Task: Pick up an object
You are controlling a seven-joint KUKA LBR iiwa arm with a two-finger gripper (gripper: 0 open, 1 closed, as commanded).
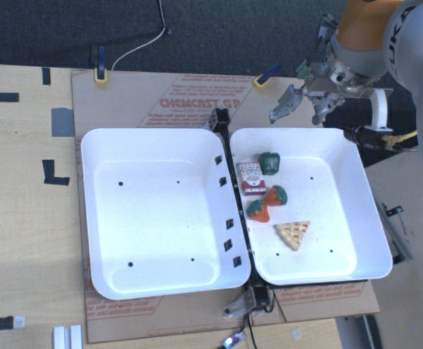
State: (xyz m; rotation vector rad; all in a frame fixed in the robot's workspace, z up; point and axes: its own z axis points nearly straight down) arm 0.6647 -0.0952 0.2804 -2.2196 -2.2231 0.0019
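Camera view. The pincer [301, 110] hangs above the far rim of the right bin [357, 187], its two fingers spread apart with nothing between them. It is well apart from the items below.

Risk, as a judgement: the candidate objects lie crowded against the divider wall. A descent onto the group could trap two items at once, or a finger could strike the wall and push the target aside. The isolated item is flat and may slip from the fingertips.

Contents of the right bin:
- green pepper [270, 163], nearest the far side;
- small red-and-white box [251, 178], just beside the pepper;
- two strawberries [267, 203], touching each other;
- pizza slice [293, 234], lying flat, alone.

The left bin [99, 195] adjoins on the desk [22, 195].
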